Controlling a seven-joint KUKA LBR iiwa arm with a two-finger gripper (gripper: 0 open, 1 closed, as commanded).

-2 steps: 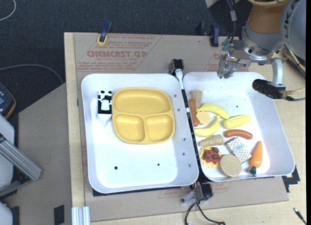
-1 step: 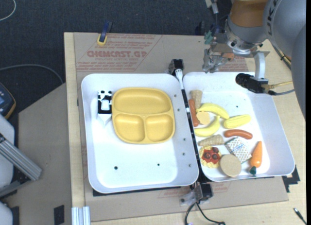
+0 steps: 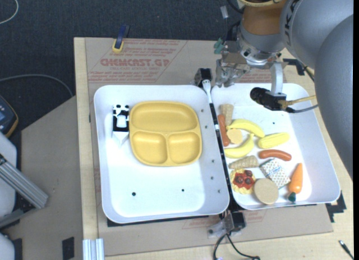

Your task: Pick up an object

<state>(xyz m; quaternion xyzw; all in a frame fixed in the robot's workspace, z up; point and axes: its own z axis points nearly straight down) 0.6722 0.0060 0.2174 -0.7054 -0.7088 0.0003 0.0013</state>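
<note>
gripper (image 3: 229,73) above far rim of right bin (image 3: 320,158), finger state indiscernible; toy food within; yellow divided tray (image 3: 165,132) in left bin (image 3: 106,158).

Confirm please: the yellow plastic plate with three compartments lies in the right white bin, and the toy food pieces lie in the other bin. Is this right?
Not quite. The camera view shows the yellow plastic plate with three compartments in the left white bin, not the right one. The toy food pieces, among them bananas, a sausage and a carrot, lie in the other bin, the right one.
</note>
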